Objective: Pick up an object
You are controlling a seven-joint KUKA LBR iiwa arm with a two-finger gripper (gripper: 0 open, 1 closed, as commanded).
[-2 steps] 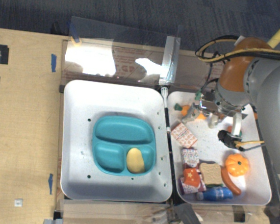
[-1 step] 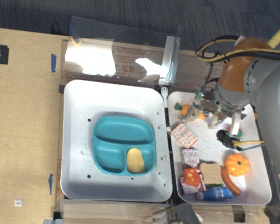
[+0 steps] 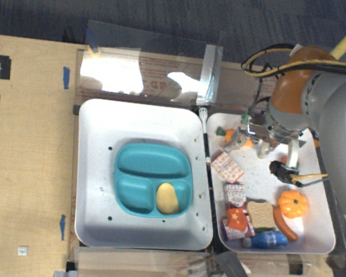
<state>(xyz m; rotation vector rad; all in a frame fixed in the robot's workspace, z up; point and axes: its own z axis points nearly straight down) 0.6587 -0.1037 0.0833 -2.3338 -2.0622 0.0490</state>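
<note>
**Tool over the upper end of the crowded right bin**

The right bin [image 3: 327, 241] has one patch of bare floor, at centre right of the frame, between the tool [image 3: 255, 141] above and the pumpkin [image 3: 293, 203] below. The tool sits near the bin's upper rim, not far from the wall that meets the left bin [image 3: 92, 157]. That left bin has wide white margins on every side of a teal tray [image 3: 152, 163]. A yellow potato-like piece [image 3: 167, 198] lies in the tray's lower right compartment. Bare bench [image 3: 19, 150] fills the left of the frame.

The grey arm covers the right bin's upper right corner. Whether the tool is wide or narrow cannot be told, because its tip is lost among metal parts and cables. A small orange piece [image 3: 221, 132] just left of the tool is too small to name.

Below the tool, a checkered packet [image 3: 227, 167] lies close to the left wall, with a second packet [image 3: 235, 192] under it. Toward the lower rim, a red-orange item [image 3: 236, 219], a tan slice [image 3: 260, 211] and a blue bottle [image 3: 267, 239] crowd together. An orange-red piece [image 3: 286, 228] lies just beneath the pumpkin.
</note>
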